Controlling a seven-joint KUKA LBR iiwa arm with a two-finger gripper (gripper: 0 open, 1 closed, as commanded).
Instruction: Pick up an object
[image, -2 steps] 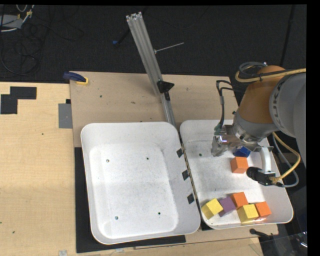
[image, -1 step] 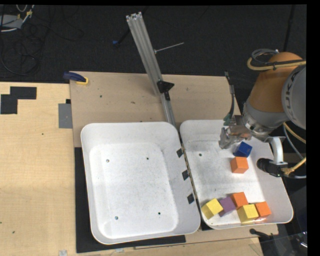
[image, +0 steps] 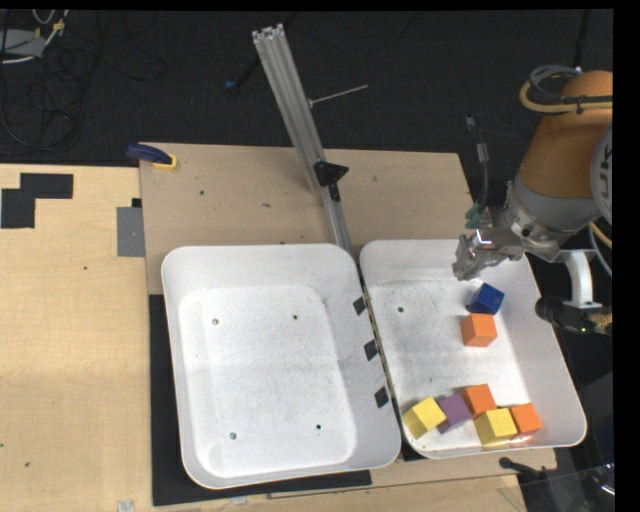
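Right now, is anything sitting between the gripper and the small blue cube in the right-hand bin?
Nothing visible does. The gripper hangs over the right white bin, just up and left of the small blue cube, with bare bin floor between them. The orange cube lies beyond the blue one.

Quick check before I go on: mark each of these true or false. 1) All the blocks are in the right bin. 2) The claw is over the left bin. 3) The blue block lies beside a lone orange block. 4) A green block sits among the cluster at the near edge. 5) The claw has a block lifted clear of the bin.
1) True: every block, such as the blue block, lies in the right bin.
2) False: the claw is over the right bin's far end; the left bin is apart from it.
3) True: the lone orange block lies just nearer than the blue one.
4) False: the cluster holds yellow, purple and orange blocks.
5) False: no block is lifted.
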